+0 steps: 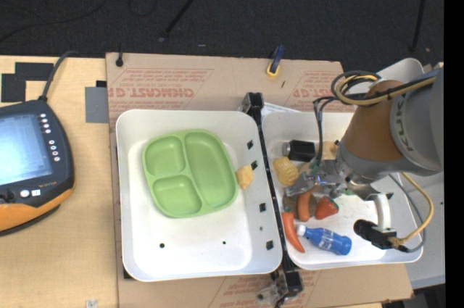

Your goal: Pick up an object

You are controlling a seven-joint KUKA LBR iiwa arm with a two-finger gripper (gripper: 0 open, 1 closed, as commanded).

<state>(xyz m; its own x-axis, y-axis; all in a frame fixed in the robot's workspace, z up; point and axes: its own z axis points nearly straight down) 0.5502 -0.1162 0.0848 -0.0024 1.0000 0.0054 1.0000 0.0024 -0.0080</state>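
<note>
While the grey arm's gripper hangs low over the red plastic tomato in the right white bin, its finger state cannot be told.

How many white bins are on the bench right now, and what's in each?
2. The left bin holds a green divided plate and a small yellow piece. The right bin holds the clutter, including a blue bottle; the arm may hide more.

End effector fingertips — lost among cluttered toys; handheld screen cropped at left edge
</note>
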